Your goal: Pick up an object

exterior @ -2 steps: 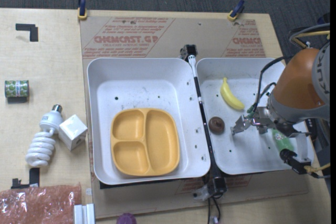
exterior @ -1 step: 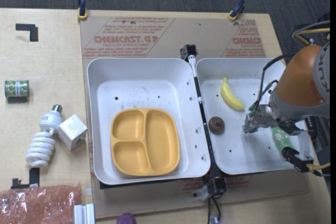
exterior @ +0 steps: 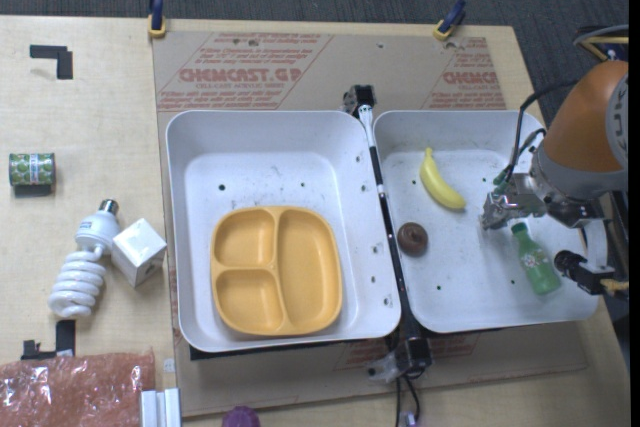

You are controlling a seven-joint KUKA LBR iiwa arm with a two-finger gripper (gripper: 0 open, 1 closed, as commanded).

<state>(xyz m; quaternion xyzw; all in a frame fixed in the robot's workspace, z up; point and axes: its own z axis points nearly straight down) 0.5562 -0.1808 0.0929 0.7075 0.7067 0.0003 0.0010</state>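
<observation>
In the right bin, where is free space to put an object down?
Bare floor lies below the donut, left of the bottle, and above the banana. The right side is crowded by the gripper and bottle.

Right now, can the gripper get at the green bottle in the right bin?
Probably yes. The gripper sits just above the cap end of the green bottle, which lies near the right bin's right wall. Nothing lies between them; the banana and brown donut are off to the left.
</observation>
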